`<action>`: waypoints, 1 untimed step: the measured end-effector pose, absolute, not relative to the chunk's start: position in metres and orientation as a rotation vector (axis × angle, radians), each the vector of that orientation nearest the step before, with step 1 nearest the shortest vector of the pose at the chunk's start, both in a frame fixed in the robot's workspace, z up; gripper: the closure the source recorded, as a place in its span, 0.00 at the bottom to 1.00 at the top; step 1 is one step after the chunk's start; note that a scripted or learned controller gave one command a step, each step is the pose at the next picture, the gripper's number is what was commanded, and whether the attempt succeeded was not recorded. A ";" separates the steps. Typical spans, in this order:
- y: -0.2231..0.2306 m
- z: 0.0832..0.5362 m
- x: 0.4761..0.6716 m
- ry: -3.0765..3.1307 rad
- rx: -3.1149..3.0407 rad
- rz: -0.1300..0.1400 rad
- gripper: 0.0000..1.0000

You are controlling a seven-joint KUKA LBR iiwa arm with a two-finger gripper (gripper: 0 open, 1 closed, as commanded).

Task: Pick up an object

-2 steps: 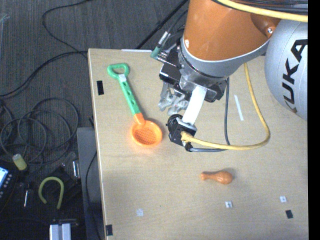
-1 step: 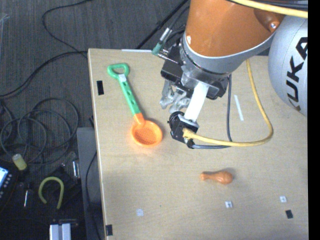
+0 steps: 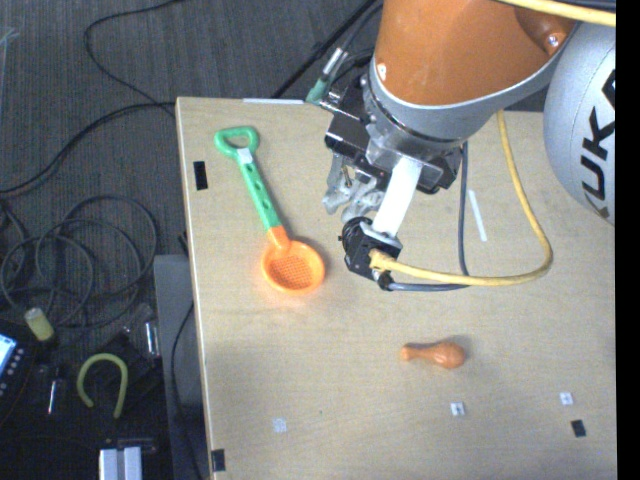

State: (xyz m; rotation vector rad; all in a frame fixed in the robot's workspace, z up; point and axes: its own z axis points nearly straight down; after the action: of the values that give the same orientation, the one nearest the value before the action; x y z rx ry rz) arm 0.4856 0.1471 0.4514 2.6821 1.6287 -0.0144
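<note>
Though the gripper (image 3: 348, 194) hangs low over the board, I cannot tell its spread; the strainer (image 3: 280, 238) lies just beside it at eight o'clock.

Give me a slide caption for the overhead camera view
Grey-and-orange arm's gripper above tan board, beside green-handled orange strainer spoon; small orange drumstick-shaped toy nearby.

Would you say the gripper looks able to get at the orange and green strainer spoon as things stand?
Probably yes. The strainer spoon lies flat in the open on the bench, just left of the gripper, with nothing on it or between them.
</note>
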 end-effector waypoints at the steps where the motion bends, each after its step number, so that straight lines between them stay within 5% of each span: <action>1: 0.147 0.460 0.486 1.627 2.682 -0.020 1.00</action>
State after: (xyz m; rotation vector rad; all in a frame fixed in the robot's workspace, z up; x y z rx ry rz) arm 0.4863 0.1470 0.4601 2.6818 1.6268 -0.0202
